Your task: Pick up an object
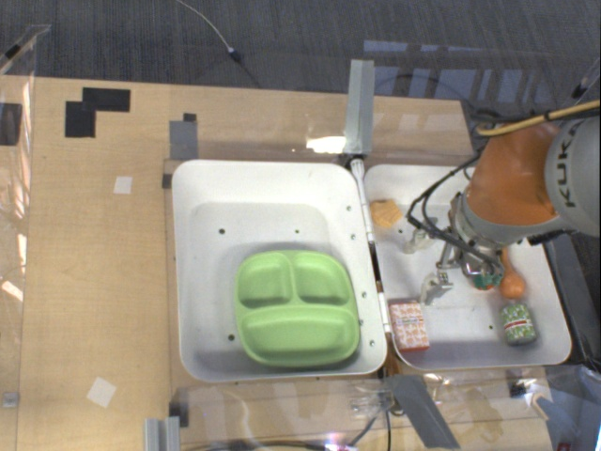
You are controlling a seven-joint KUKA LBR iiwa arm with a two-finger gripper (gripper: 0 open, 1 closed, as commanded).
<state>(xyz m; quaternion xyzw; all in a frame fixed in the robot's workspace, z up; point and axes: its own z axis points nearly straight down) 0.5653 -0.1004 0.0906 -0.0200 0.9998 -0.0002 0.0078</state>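
1. Wooden bench [84, 280] under dark carpet at the top edge; it carries two shallow white bins side by side, a grey post [360, 106] standing at the far end of their shared edge.
2. Arm [512, 181] — grey, with an orange band above the wrist — enters from the right and hangs over the middle of the right bin [549, 341].
3. Gripper [446, 271] points down toward the right bin's floor, near its centre; the metal fingers appear spread apart, with nothing visibly pinched between them. Whether they touch the floor cannot be told.
4. Left bin [197, 205] holds one thing: a green divided tray [296, 308] with three compartments, lying flat toward the near right corner.
5. Right bin contents:
   - a tan, bun-like item [385, 214] near the far left corner;
   - a small red-and-white box [409, 325] against the near left edge;
   - an orange ball-like object [513, 286] just right of the gripper, close to a small green item [486, 276] partly hidden by the wrist;
   - a green-and-white can [517, 323] lying toward the near right corner.
6. No object is lifted — all rest on the bin floors.
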